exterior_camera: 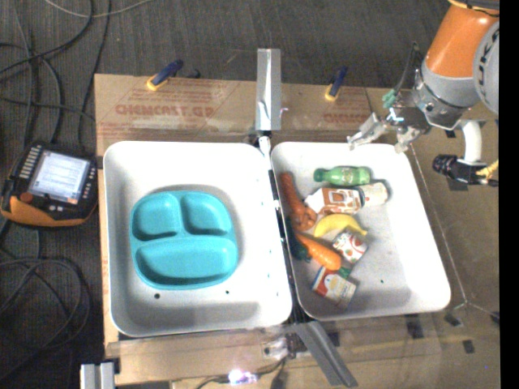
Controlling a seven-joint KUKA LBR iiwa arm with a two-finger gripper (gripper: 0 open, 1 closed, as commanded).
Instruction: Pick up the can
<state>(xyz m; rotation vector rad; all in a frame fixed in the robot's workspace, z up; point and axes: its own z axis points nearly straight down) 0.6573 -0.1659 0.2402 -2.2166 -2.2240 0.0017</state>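
The right bin [422,258] holds a heap of items. A small red-labelled can [334,284] with a green edge lies on its side at the near end of the heap. Beside it lies a second red and white container [352,246]; I cannot tell whether that one is a can or a carton. My gripper [378,143] hangs over the bin's far rim, well behind the can. Its two fingers are spread open with nothing between them.
Also in the right bin are a green bottle [343,175], a white and brown bottle [349,196], a banana [336,227], a carrot [318,251] and a reddish sausage [293,201]. The left bin [130,306] holds a blue divided plate [186,238]. A pendant [50,183] lies on the floor at left.
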